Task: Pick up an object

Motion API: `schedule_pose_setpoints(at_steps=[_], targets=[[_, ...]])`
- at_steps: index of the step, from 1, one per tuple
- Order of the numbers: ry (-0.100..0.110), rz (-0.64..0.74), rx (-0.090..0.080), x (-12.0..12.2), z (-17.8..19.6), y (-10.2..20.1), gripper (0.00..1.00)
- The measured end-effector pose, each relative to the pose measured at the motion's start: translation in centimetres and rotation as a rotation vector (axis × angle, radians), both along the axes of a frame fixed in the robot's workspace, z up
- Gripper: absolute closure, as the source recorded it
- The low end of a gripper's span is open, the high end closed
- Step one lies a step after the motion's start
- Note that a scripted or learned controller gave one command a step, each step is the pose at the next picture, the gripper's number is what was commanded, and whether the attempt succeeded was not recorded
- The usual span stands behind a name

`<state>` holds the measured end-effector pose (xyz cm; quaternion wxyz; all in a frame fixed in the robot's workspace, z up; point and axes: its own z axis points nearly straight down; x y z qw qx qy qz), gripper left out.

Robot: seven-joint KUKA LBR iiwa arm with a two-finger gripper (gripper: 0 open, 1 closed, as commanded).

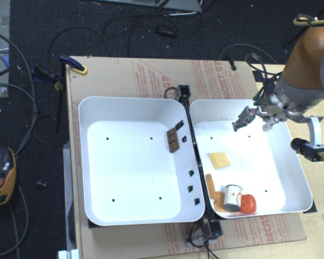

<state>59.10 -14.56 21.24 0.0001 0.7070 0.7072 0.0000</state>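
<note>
Camera view: yellow sponge [220, 159] mid right bin [291, 144]; brown block [173, 141] left bin [92, 144].

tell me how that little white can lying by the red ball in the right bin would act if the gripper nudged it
The white can lies on its side, so it would probably roll. It rests against the red ball and the bin wall, which may stop it. It looks small and likely light.
</note>
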Motion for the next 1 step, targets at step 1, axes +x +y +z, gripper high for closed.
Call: schedule_pose_setpoints(at_steps=[1], targets=[[-0.004,0.085,-0.001,0.73,5.93,-0.97,0.00]])
